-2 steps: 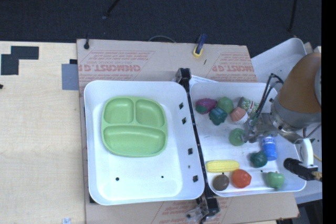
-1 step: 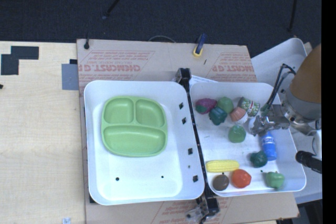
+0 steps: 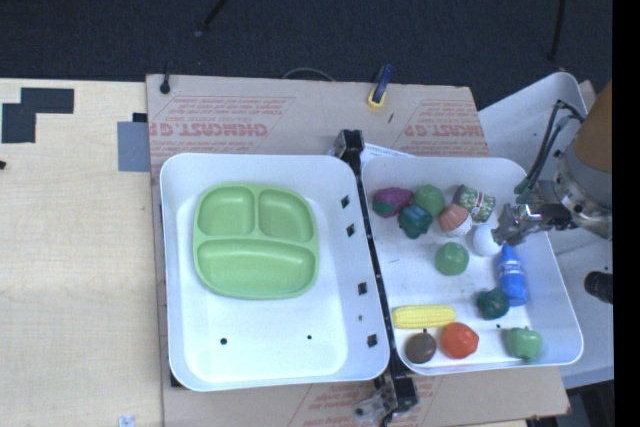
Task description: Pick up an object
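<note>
Camera view looks down on two shallow white bins side by side on a cardboard-covered bench. The left bin [image 3: 180, 335] carries a green divided plate [image 3: 256, 242] lying flat toward its far-left corner.

The right bin [image 3: 560, 310] holds the loose objects. Along its far edge sit a purple piece [image 3: 391, 202], a dark teal piece [image 3: 414, 220] just in front of it, a green ball [image 3: 430, 198], a pink-and-red piece [image 3: 454, 217] and a small printed can [image 3: 477, 204]. Near the middle lies another green ball [image 3: 452, 259]. Along the near edge — from left to right — are a yellow corn cob [image 3: 424, 317], a brown round item [image 3: 420, 347], a red tomato-like ball [image 3: 459, 341] and a green apple-like item [image 3: 524, 343]. A dark green piece [image 3: 491, 303] rests just beside the lower end of a blue bottle [image 3: 512, 277], which lies toward the right edge with its white cap end pointing up toward the gripper.

The gripper [image 3: 512, 223] hangs over the right bin's right side, just above the bottle's cap end and beside a small white object [image 3: 484, 239]. I cannot tell how it is set — the metal parts blur together there — and nothing is visibly gripped.
</note>
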### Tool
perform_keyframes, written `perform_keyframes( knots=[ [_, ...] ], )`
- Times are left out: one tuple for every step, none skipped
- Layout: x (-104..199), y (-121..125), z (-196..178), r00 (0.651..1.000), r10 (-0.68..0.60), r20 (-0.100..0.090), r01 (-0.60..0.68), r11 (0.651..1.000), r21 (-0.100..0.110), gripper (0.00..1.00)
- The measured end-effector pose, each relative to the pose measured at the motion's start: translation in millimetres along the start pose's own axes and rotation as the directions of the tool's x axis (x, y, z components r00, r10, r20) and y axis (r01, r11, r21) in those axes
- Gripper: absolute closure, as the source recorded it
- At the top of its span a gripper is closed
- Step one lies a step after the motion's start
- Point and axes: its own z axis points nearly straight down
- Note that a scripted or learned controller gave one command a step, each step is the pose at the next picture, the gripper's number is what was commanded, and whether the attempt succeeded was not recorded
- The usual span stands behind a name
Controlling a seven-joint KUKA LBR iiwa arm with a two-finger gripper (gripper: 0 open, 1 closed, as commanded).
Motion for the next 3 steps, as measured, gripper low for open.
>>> perform_keyframes(
  knots=[
    [35,39,11,1.0,-0.003,-0.002,0.003,1.0,0.003,1.0],
    [66,68,6,1.0,-0.004,-0.002,0.004,1.0,0.003,1.0],
    [89,90,-6,1.0,-0.002,-0.002,0.002,1.0,0.002,1.0]
  ],
)
